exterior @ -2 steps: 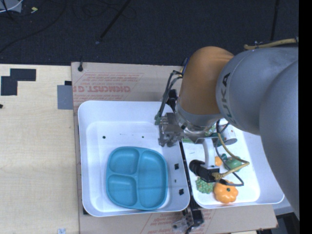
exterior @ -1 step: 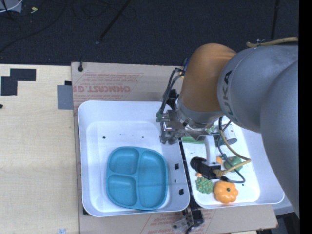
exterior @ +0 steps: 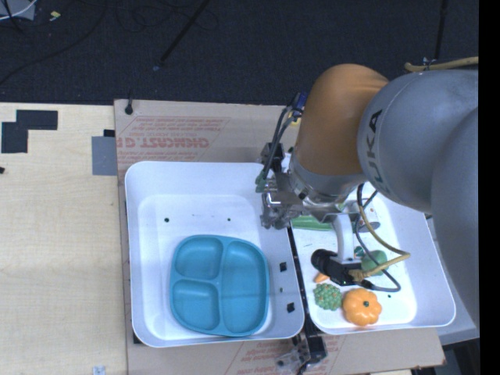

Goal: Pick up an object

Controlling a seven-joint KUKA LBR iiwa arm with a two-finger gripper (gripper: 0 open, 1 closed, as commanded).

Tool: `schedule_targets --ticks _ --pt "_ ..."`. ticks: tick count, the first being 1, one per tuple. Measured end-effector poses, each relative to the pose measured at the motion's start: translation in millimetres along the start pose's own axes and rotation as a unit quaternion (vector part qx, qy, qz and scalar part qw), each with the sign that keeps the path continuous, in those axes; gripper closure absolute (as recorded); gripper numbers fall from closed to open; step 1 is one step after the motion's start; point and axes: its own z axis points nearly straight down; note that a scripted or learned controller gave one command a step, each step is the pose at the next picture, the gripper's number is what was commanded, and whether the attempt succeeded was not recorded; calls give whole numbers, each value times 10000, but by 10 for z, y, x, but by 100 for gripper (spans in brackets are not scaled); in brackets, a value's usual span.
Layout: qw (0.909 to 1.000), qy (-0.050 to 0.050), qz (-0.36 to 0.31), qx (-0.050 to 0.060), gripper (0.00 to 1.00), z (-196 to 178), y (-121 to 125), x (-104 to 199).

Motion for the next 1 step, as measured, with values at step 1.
schedule_targets --ticks 1 --pt "10000 -6 -6 18 100 194 -17 61"
